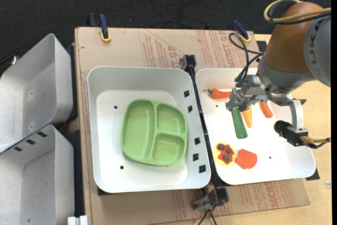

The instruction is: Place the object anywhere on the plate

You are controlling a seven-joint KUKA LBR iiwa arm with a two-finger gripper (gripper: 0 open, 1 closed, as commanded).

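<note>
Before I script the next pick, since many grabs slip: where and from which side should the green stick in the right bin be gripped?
Probably at the middle of the green stick, coming straight down from above with the fingers across its narrow width. It lies flat and long, running top to bottom on the right bin, and an orange piece sits close against its upper right, so lower down looks freer.
</note>
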